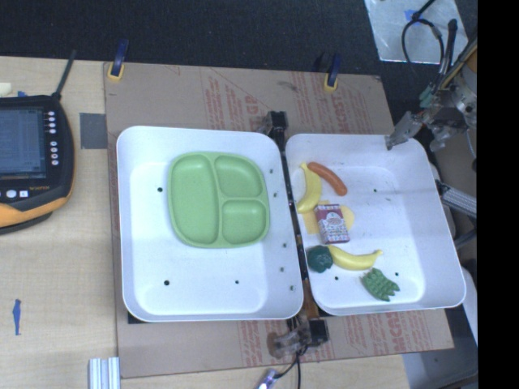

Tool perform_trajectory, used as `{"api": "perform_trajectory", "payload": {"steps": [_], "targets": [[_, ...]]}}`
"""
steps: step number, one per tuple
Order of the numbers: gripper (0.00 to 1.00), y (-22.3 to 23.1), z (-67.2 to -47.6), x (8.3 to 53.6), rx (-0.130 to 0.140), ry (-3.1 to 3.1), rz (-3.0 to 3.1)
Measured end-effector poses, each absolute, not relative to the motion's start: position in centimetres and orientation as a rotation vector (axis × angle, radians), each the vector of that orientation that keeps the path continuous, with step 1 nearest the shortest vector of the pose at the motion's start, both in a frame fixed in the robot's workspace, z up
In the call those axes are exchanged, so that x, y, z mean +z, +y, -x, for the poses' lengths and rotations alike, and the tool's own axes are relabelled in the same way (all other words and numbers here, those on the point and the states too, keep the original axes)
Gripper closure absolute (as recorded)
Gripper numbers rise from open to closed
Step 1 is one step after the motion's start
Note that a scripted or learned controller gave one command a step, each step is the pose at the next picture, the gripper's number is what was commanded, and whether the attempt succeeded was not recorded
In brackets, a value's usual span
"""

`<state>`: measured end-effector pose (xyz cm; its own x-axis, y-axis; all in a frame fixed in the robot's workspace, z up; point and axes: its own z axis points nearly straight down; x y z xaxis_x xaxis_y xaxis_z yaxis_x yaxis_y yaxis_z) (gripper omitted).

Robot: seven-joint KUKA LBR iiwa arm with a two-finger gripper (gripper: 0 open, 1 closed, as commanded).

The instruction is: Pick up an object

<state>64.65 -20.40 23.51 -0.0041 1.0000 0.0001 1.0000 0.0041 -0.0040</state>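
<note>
The right white bin (pixel 422 217) holds several toy foods along its left side. A red-orange sausage (pixel 328 178) lies at the top, with a yellow banana (pixel 310 190) just left of it. Below them a small red box (pixel 332 224) rests on a yellow slab (pixel 347 215). Lower down are a dark green round piece (pixel 319 258), a second banana (pixel 354 258) and a green leafy piece (pixel 379 284). My gripper (pixel 403 132) hangs over the bin's far right corner, well away from the foods, and nothing shows in it.
The left white bin (pixel 146 282) carries a green divided plate (pixel 219 198). A teach pendant (pixel 28 156) lies at the bench's left edge. Two clamps (pixel 117 61) (pixel 331 71) pin the cardboard at the back. Cables and hardware (pixel 442 47) crowd the upper right.
</note>
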Motion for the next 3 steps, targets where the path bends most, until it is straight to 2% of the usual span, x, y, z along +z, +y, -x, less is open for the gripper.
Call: {"api": "perform_trajectory", "payload": {"steps": [1,2,3], "targets": [[0.00,-16.4,-58.6,9.2,0.003,-2.223,2.217],[0.00,-21.2,-64.3,9.2,0.002,-2.225,2.216],[0.00,-17.2,-52.1,9.1,0.005,-2.224,2.213]]}}
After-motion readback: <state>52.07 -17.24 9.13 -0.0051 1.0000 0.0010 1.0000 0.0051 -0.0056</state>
